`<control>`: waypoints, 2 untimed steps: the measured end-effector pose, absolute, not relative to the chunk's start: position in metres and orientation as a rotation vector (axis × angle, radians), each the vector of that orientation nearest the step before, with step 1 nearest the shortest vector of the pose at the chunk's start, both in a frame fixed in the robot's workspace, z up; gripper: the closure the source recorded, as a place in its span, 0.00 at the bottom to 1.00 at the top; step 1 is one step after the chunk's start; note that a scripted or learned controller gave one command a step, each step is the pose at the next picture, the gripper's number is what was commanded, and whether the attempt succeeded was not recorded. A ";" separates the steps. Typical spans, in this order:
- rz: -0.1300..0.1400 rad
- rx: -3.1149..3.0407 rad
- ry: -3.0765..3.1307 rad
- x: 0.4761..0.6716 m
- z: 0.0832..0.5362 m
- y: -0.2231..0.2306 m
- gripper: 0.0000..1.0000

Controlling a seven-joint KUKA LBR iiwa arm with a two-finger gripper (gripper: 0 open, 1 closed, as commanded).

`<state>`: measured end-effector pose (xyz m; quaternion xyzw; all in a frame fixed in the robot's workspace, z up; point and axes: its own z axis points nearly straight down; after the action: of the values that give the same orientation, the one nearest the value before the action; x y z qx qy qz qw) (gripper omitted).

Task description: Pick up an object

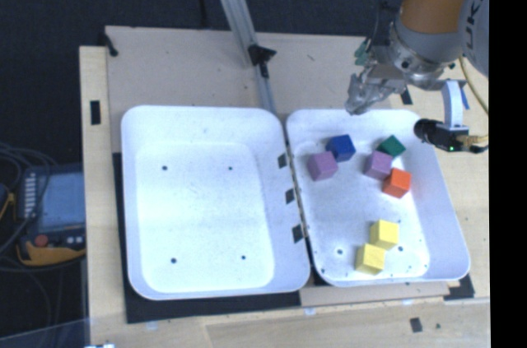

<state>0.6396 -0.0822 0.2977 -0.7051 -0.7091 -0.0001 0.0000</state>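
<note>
Single arm above a worktop [198, 67] carrying two shallow white bins. The left bin [136, 174] and the right bin [440, 215] lie side by side, their inner rims touching. The hand [362, 101] hangs over the right bin's far rim, at about 12 o'clock of that bin, with nothing seen between its tips; whether it is spread or pressed together cannot be told at this slant.

All the candidate things lie in the right bin. A blue cube [341, 146] sits nearest the hand, with a purple cube [322, 165] just beside it at 8 o'clock. A green cube [392, 146] lies at 3 o'clock of the blue one, a second purple cube [379, 164] touches or nearly touches it, and an orange cube [397, 183] lies just beside that. Two yellow cubes, one [384, 234] above the other [370, 258], lie close together toward 6 o'clock of the bin.

Judged risks: the cubes lie in tight pairs, so a descending tip may land on a neighbour and push both aside instead of straddling one. A descent from the present spot would strike the rim or bare floor, as no cube lies under the hand. A cube gripped across its corners could twist out on lifting.
</note>
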 end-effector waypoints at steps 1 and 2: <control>0.002 -2.214 -2.227 0.629 0.275 -0.036 1.00; 0.001 -2.214 -2.227 0.612 0.268 0.002 1.00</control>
<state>0.6115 0.0019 0.2680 -0.7050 -0.7092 0.0003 0.0007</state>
